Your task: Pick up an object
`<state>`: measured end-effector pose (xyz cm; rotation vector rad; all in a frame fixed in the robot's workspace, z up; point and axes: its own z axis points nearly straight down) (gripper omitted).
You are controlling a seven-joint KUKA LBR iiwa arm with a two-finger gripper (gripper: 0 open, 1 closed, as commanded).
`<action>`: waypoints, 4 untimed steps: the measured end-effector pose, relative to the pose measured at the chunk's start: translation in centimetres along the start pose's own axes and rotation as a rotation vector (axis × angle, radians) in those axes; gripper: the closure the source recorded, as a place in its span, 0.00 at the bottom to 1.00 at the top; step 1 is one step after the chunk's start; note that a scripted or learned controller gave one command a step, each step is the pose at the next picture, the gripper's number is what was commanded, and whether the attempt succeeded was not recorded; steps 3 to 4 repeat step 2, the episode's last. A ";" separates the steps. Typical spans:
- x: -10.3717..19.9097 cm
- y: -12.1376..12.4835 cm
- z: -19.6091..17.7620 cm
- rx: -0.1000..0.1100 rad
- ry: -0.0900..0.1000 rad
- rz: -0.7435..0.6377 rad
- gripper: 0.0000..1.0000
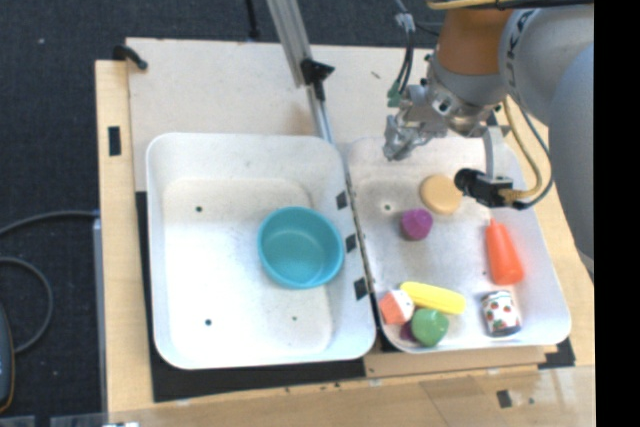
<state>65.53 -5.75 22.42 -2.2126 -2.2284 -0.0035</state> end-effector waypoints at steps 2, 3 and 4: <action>10.7 -4.4 -1.0 0.002 -0.001 0.000 1.00; 10.7 -4.4 -1.0 0.002 -0.001 0.000 1.00; 10.7 -4.4 -1.0 0.002 -0.001 0.000 1.00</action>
